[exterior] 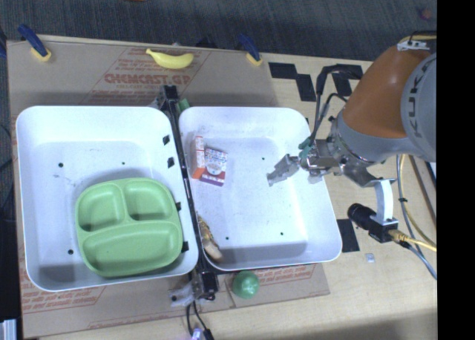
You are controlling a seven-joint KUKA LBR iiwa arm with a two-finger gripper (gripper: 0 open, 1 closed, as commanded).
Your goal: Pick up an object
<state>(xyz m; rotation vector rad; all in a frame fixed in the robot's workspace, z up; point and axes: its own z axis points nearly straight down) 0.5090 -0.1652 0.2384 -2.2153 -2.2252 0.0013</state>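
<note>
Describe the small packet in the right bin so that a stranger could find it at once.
Look at the right shallow white bin. Near its left wall, in the upper part, lies a small flat white and orange-red printed packet. It is the one printed thing there.

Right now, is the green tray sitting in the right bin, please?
No, the green tray lies in the left bin, beside the divider.
</note>
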